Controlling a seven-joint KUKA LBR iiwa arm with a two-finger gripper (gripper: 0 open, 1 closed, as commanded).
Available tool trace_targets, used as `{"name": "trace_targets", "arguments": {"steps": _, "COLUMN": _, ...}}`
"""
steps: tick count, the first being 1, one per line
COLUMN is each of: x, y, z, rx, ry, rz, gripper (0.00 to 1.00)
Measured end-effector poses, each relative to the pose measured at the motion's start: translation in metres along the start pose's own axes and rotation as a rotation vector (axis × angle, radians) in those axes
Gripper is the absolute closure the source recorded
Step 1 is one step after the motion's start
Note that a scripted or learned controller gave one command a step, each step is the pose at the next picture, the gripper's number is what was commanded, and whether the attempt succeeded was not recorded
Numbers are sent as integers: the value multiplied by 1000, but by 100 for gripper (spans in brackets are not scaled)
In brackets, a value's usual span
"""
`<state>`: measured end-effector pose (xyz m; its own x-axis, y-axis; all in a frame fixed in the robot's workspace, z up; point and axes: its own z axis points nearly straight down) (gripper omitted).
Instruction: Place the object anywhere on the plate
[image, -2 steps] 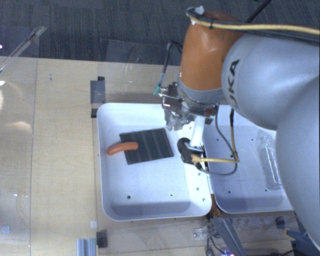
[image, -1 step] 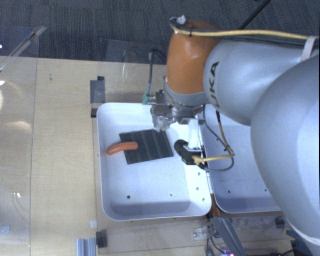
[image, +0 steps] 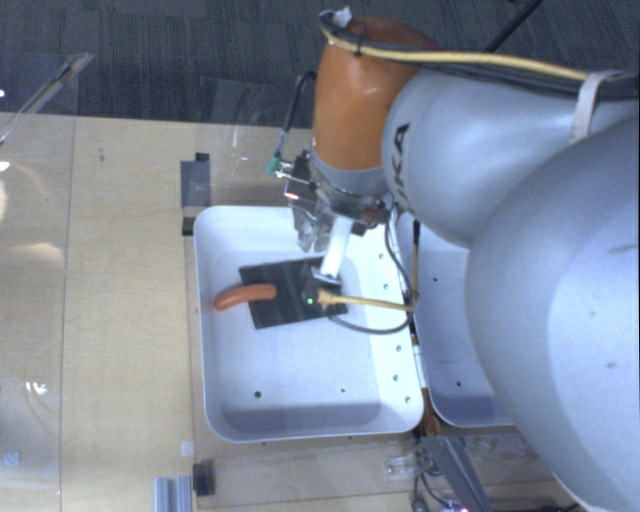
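An orange sausage-shaped object (image: 245, 296) lies in the left bin (image: 225, 390). Its right end rests on the left edge of a dark square plate (image: 285, 300), and its left end pokes out over the white bin floor. My gripper (image: 322, 252) hangs over the plate's far right corner, to the right of the object and apart from it. The fingers stand open with nothing between them. The gripper and a cable cover part of the plate's right side.
The right bin (image: 450, 390) lies beside the left one, mostly under the big grey arm (image: 520, 200). A yellow cable (image: 370, 302) runs from the plate's right edge toward the arm. A wooden bench (image: 100, 300) surrounds the bins.
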<state>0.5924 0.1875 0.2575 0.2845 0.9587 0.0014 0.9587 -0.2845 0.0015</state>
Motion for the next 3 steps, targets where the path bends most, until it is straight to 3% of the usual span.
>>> {"name": "trace_targets", "arguments": {"steps": 1, "x": -31, "y": 59, "z": -40, "rx": -3, "ry": 1, "rz": -67, "gripper": 100}}
{"name": "trace_targets", "arguments": {"steps": 2, "x": -105, "y": 110, "z": -67, "rx": -6, "ry": 0, "rz": -329, "gripper": 100}}
{"name": "trace_targets", "arguments": {"steps": 3, "x": -80, "y": 103, "z": -8, "rx": 0, "ry": 0, "rz": -25, "gripper": 100}}
